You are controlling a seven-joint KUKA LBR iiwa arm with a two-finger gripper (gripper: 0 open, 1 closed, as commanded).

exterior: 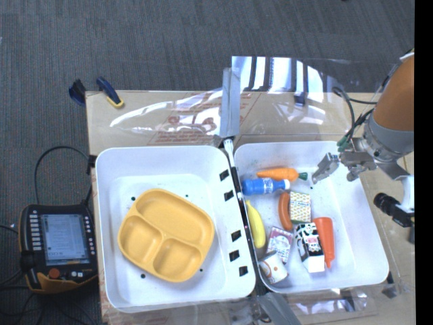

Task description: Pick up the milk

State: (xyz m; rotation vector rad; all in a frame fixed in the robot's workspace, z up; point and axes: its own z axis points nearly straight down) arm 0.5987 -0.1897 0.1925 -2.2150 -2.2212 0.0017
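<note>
Gripper (338, 166) hovers over far-right part of right bin (376, 246), 2 fingers spread wide w/ nothing between them. Milk (310, 247), cow-print carton, lies near the bin's near side, well apart from gripper, just beside an orange carrot (325, 239) on its right. Blue bottle (264, 185) & banana (254, 225) sit toward bin's left. Yellow tray (166, 233) is in left bin (108, 181).

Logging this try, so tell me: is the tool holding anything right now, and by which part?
Nothing is held. The tool hovers apart from the cow-patterned milk carton.
</note>
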